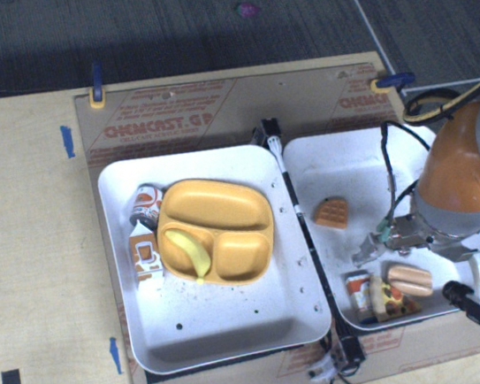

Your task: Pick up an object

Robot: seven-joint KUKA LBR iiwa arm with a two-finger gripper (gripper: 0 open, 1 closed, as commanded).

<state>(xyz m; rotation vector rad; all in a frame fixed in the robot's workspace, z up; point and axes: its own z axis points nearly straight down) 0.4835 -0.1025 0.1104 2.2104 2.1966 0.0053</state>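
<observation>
two white bins sat on the counter: the left bin (pixel 155 338) held a yellow tray (pixel 219 230) and a carton (pixel 145 254); the right bin (pixel 351 156) held a waffle (pixel 332 213) and a hot dog (pixel 409 280). the tool (pixel 371 246) hovered between these two; its opening couldn't be told.

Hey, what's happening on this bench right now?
A grey and orange robot arm reaches in from the right over the right bin, with its gripper low above the hot dog toy and small items near the bin's front edge. A waffle-like piece lies further back. The left bin holds a yellow divided plate with a banana in it. Nothing looks picked up yet.
</observation>
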